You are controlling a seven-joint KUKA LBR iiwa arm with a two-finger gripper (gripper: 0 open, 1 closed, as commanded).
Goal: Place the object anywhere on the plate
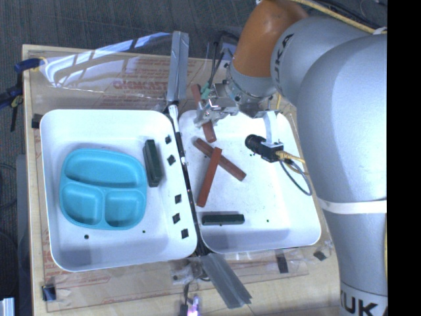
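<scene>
Pincer [209, 114] at far edge of right bin [299, 232], over upper end of short brown stick [208, 132]; finger state: cannot tell. Two longer brown sticks [214, 170] crossed mid-bin, black bar [222, 219] nearer front. Left bin [52, 127]: blue plate [102, 188], black bar [152, 162] just beside its right edge.

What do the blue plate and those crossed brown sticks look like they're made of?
The blue plate looks like moulded plastic: one even colour, rounded compartments, a soft sheen. The crossed brown sticks look like matte wood or painted blocks: flat faces, square ends, no shine. The view leaves which of the two open.
</scene>
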